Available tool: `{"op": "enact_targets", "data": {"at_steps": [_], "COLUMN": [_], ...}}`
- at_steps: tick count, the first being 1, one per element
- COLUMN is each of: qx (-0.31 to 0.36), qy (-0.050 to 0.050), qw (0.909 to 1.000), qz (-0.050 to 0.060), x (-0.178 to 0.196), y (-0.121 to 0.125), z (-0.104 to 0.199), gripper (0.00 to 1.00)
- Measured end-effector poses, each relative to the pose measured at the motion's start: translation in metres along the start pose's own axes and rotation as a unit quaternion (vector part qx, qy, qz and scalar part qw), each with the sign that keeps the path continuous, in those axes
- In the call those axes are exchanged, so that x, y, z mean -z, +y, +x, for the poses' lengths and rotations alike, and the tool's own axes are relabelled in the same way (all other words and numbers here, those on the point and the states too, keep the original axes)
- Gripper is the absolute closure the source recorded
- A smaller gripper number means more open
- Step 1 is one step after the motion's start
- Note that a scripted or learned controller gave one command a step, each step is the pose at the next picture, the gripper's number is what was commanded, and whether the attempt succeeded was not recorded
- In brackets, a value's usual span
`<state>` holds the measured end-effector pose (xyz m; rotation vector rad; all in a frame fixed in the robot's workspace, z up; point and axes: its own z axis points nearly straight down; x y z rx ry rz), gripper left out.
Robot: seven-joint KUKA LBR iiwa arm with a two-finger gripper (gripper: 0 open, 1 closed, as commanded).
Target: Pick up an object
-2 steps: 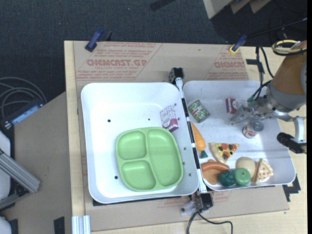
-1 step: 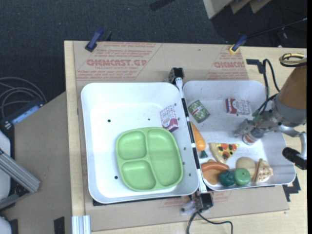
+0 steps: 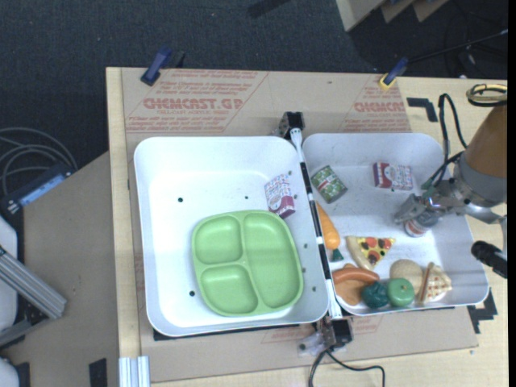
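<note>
Gripper (image 3: 413, 213) low in right bin (image 3: 355, 147), right over small can (image 3: 414, 228); can't tell finger state or any hold.
Big to small: left bin (image 3: 161, 216) w/ green tray (image 3: 246, 262); carrot (image 3: 328, 226), pizza (image 3: 371, 249). Centre on can, close, lift straight.

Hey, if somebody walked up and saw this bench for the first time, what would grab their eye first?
Probably the bright green divided plate filling the left bin. Next, the toy food heaped at the right bin's near edge, including a pizza slice and a carrot. The pincer hangs low by that bin's right side.
</note>
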<state>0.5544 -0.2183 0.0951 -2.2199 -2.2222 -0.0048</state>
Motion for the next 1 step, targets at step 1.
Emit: {"op": "enact_targets", "data": {"at_steps": [1], "qx": [0.001], "qy": [0.000], "qw": [1.0000], "qz": [-0.001], "x": [0.1222], "y": [0.0074], "z": [0.1304], "gripper": [1.00]}}
